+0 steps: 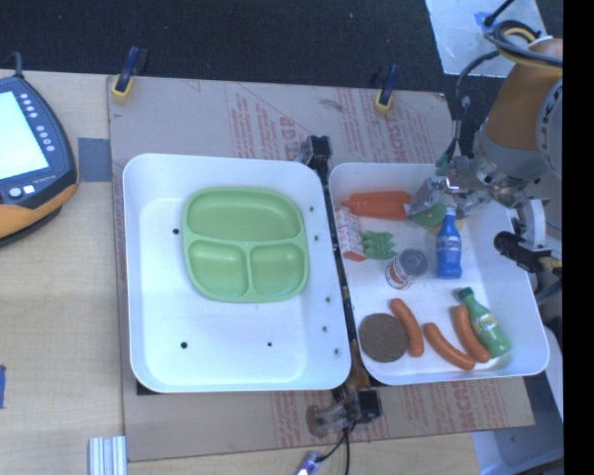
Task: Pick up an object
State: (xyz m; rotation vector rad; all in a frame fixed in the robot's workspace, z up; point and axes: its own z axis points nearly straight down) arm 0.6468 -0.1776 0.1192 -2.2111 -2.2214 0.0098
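Observation:
The right bin [531, 310] holds an orange carrot [376, 204], a blue bottle [448, 251], a small green piece [378, 243], a can [408, 267], a brown round patty [383, 335], three sausages [445, 346] and a green bottle [485, 325]. My gripper [442, 196] hangs low over the bin's far side, just above the blue bottle's cap and right of the carrot's tip. Its tips blend with the clutter under the wrist.
The left bin [148, 295] carries a green divided plate [247, 242]. A red-and-white packet [347, 233] lies along the right bin's left wall. A teach pendant [15, 161] rests on the bench at far left. Clamps hold the board at the back edge.

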